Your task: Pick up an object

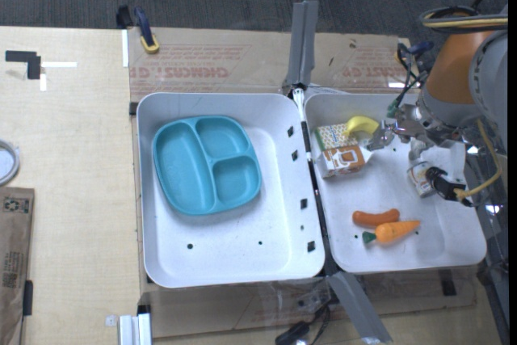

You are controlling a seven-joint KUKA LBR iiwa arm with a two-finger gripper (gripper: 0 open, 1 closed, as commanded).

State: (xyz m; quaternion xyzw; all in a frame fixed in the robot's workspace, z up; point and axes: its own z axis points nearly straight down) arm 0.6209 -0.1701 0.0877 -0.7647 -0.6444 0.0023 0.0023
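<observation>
On the bench we see two shallow white bins side by side. Inside the left bin [161, 254] a blue divided plate [208, 164] lies flat toward the far left part, with three compartments. We see nothing in any of them.

Over in the right bin [404, 254] the small things are gathered. A carton [341, 152] with green and orange print lies against the left wall near the far side, and a yellow banana [361, 125] sits just beyond it, touching or nearly touching its far edge. Nearer to us, an orange sausage-shaped piece [376, 216] lies flat, and just beside it on the near side rests a carrot [392, 232] with a green stub at its left end. These two lie close together, well apart from the carton.

From the right the arm [464, 69] reaches in, its orange band showing above the wrist. We see the gripper [388, 133] low over the far right part of the right bin, just right of the banana and carton. We cannot tell how its tool stands, and we see no object lifted off the bin floor. Cables loop around the wrist, and a small cylindrical metal part [422, 178] hangs below it.
</observation>
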